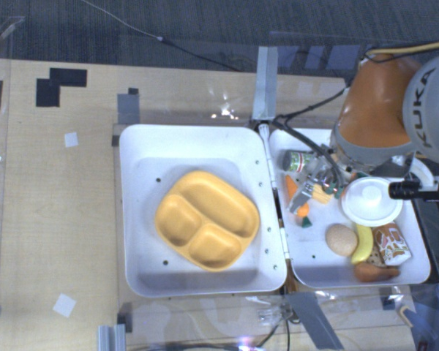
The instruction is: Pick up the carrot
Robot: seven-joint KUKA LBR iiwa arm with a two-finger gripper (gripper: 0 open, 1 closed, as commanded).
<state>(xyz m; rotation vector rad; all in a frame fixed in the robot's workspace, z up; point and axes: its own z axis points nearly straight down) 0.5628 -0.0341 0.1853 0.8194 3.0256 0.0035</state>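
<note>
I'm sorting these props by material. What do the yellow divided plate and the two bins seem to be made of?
The yellow divided plate looks like moulded plastic with a matte finish: uniform colour, soft rounded compartment edges, no sharp glare. The left bin and right bin look like thin formed plastic, smooth and slightly glossy, with rounded corners and faint sheen; coated metal can't be ruled out.

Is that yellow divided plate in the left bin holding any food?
Empty. The plate lies flat in the left bin, and all three of its compartments show bare yellow, with no food in them.
</note>
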